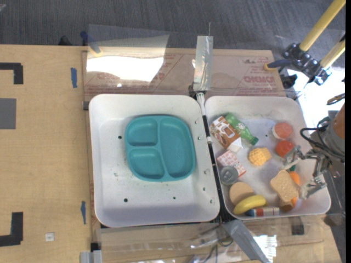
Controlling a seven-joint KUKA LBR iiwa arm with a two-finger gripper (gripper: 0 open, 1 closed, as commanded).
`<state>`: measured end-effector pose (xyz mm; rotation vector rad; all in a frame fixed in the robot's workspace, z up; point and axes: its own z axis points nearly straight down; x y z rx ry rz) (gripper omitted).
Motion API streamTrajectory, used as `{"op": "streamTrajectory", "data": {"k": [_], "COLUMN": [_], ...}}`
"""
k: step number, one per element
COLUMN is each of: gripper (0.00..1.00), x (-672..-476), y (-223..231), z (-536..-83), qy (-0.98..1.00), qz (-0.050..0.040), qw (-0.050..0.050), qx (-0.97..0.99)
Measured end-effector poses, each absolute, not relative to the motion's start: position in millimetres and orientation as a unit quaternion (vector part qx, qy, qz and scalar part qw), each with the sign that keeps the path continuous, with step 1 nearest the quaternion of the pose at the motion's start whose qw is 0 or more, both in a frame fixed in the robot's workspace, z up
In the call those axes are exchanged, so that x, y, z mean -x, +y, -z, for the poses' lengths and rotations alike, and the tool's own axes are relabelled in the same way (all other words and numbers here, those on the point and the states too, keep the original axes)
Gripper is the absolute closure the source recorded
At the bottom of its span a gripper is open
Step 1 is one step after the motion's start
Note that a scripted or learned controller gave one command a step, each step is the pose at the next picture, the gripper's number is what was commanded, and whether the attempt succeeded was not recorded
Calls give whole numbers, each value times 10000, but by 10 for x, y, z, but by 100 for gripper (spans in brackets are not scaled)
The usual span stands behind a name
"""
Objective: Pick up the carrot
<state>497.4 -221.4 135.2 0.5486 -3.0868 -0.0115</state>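
Observation:
The carrot [296,178] is a small orange piece near the right wall of the right bin [263,109]. It lies against the right side of a tan bread slice [283,186], which hides part of it, and another orange bit shows at the slice's lower edge. My gripper [301,174] reaches in from the right and hangs low over that spot. It is open, with one finger toward the bin's back and the other toward its front, and the carrot's visible end lies between them.
The right bin also holds two red tomatoes [283,130], a yellow corn piece [259,156], a banana [249,203], a brown round [240,190], small cartons [225,131] and a green item [242,129]. A teal divided plate [160,147] sits in the left bin [104,163].

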Motion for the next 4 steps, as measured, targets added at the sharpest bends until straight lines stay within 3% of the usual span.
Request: {"op": "streamTrajectory", "data": {"k": [1, 2, 3, 4], "gripper": [100, 100, 100, 100], "x": [-5002, -4942, -4915, -5191], "y": [-1884, -2229, -2207, -1448], "z": [-1793, -3600, -1104, -1958], "qy": [-9942, -9855, -9585, -9643], "qz": [-10, -41, 22, -15], "qw": [-46, -71, -2, -68], "qx": [-1076, -1693, -2849, -2647]}}
